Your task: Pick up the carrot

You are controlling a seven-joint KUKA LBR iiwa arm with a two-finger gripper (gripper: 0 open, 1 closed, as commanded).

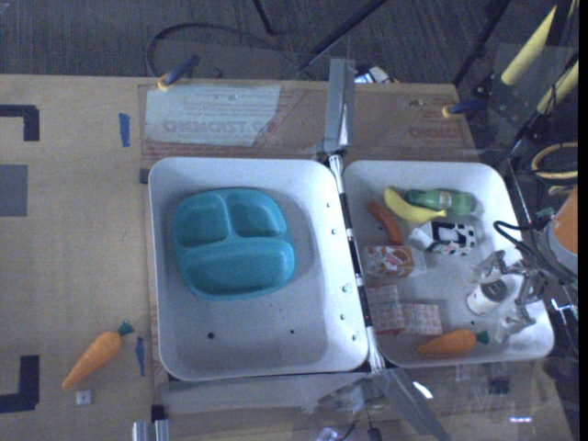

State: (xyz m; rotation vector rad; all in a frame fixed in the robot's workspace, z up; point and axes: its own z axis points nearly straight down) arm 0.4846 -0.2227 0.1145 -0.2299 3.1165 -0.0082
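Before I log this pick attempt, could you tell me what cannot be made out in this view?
- End effector, camera view: a blurred metal tangle at the right bin's edge; open or shut is unclear.
- Arm, camera view: cut off by the right frame edge.
- Carton and packets: print too small to read.
- Carrot near the end effector: contact unclear.

One fixed camera, mounted above the counter [83,246], looking down at a slant. Far edge of the counter sits toward the top of frame, with dark floor beyond it; near edge runs off the bottom. Both white bins fall inside the view: left bin [165,274] about centre, right bin [501,186] toward the right side. Middle distance, so small items in the bins are readable but not sharp. The arm [565,237] enters from frame right.
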